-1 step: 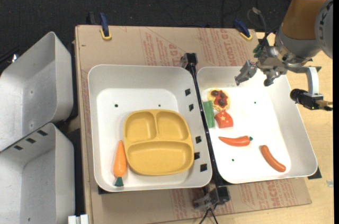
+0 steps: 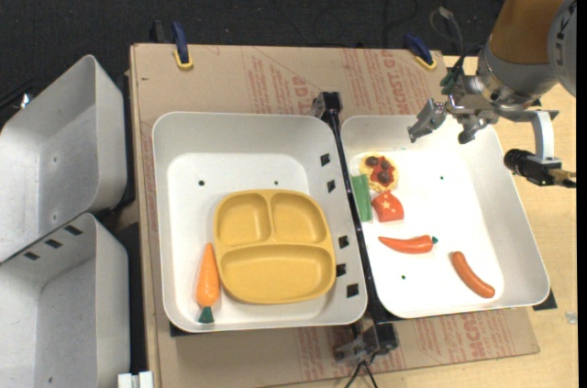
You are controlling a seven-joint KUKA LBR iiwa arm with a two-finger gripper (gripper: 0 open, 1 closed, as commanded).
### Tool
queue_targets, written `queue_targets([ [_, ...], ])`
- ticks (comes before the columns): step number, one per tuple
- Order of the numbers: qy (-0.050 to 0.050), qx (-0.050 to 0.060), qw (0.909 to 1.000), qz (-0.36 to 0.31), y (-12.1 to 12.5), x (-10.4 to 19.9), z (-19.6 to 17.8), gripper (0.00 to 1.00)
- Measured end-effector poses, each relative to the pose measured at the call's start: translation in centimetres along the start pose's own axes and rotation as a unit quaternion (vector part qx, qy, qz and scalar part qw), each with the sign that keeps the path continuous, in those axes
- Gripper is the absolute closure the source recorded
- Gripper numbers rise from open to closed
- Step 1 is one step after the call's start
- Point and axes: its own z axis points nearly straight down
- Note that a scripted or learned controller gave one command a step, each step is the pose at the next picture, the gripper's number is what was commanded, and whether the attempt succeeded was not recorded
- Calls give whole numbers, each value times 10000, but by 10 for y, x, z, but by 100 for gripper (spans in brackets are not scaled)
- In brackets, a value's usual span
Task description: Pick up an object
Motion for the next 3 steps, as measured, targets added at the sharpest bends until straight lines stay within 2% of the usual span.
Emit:
queue_targets([
  [1, 3, 24, 10000, 0, -2, 6, 62, 0],
  [2, -2, 12, 10000, 7, 4, 0, 112, 0],
  [3, 4, -27, 10000, 2, 8, 0, 123, 0],
])
